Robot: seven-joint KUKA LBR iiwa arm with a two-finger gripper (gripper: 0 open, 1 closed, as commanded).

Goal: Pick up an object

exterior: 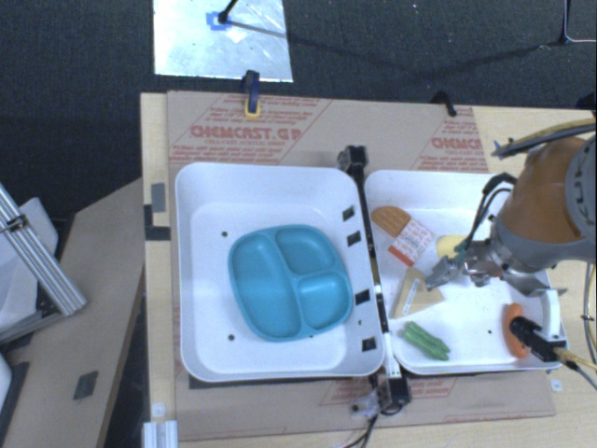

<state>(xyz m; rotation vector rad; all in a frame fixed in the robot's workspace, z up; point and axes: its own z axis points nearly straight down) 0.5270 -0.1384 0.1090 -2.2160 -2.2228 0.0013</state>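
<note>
The gripper (438,275) hangs low in the right bin (466,187), at the yellow wedge's (417,296) one-o'clock corner; whether it is released or clenched I cannot tell. Closing here risks nudging the wedge or pinching the red-and-white packet (410,241) at eleven o'clock. The wrist partly hides a yellow item (451,245).

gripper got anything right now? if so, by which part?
Cannot be told. The gripper is low in the right white bin, its tip at the flat tan card piece, but no object is visibly between its tips.
</note>
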